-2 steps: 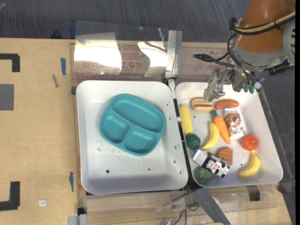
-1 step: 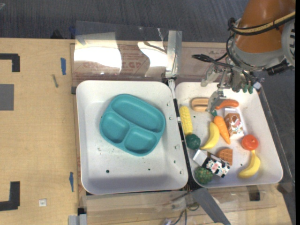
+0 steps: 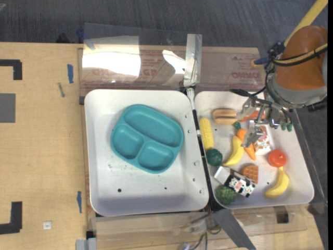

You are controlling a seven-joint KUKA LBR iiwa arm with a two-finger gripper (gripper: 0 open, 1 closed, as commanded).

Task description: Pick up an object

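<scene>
Bench is bearing two bins; the right bin (image 3: 304, 184) is holding crowded toy food. Gripper (image 3: 255, 134) is hanging over the carrot (image 3: 247, 147); its state cannot be told. Risk: banana (image 3: 235, 152) and hotdog (image 3: 225, 116) are crowding it, inviting a glancing miss. Left, a teal tray (image 3: 148, 138) is lying apart.

A teal plastic divided plate (image 3: 148, 137) with three compartments lies in the left shallow white bin (image 3: 99, 186), tilted a little. The bin sits on a pale wooden worktop (image 3: 36, 139) that bears black corner marks (image 3: 13, 69) and bits of blue tape (image 3: 70, 73). Behind both bins stands a clear glossy panel (image 3: 130, 64).
</scene>
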